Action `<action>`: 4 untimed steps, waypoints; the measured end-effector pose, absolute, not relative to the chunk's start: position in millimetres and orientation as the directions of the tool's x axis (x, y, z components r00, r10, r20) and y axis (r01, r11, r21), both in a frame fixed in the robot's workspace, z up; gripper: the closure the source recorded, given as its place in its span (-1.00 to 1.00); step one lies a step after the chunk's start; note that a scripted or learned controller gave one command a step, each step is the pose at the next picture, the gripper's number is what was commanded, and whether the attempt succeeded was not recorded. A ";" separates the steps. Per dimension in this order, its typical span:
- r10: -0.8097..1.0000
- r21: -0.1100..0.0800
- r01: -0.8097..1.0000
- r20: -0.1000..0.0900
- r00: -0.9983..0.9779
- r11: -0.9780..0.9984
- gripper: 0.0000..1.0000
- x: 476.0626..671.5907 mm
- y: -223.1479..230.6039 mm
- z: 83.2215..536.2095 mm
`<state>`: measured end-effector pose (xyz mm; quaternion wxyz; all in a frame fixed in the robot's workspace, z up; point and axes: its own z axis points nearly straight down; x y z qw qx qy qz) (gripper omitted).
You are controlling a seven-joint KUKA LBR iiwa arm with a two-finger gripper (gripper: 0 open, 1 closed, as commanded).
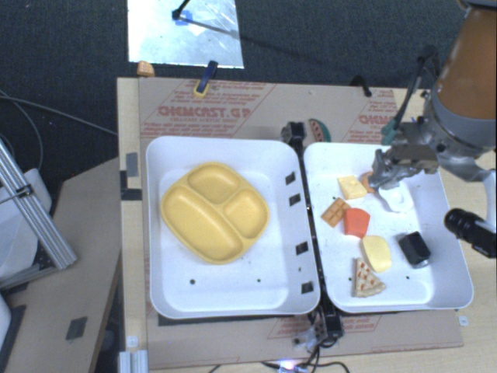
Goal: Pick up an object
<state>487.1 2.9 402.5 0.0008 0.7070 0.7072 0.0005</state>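
Two shallow white bins side by side on the table (233, 103): left bin (163, 286) with a yellow divided plate (213, 212), right bin (446, 286) with a scatter of small toy foods.

Arm (466, 68) in from the right, grey with an orange-brown band above the wrist, reaching over the upper part of the right bin. Pincer (382, 179) low over the bin floor near its upper middle, tips pointing down and to the left. Whether the fingers stand open or closed: cannot tell, the tips being dark, small and blurred against the bin. Nothing visibly held between them.

No single target named by the task, so any piece counts. Nearest candidate: the pale yellow cheese-like square (352, 187), just beside the pincer on its left, flat on the bin floor. A white piece (397, 200) just below and right of the tips, hard to read against the white bin. Further down and left: a small orange waffle-like cracker (334, 211), long axis slanting up to the right; a red-orange block (356, 223); a pale yellow rounded piece (377, 252); a wedge like a pizza slice (366, 278) near the bin's lower edge; a black block (415, 249) to the right of these.

Judged from this: the approach or descent stage, no grasp yet shown. Likely turning point of the coming move: a short shift left toward the yellow square, which lies low and flat, so prone to slipping out from a shallow pinch.
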 end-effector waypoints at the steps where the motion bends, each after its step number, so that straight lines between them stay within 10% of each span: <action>1: 1.000 0.000 1.000 0.000 -0.001 0.001 1.00 487.0 1.4 359.9; 2: 1.000 -0.012 1.000 0.001 -0.008 0.008 1.00 484.5 59.9 207.8; 3: 1.000 0.000 1.000 0.003 -0.009 0.009 1.00 486.0 114.9 209.7; 4: 1.000 0.006 1.000 -0.002 0.003 -0.003 1.00 534.3 60.6 230.5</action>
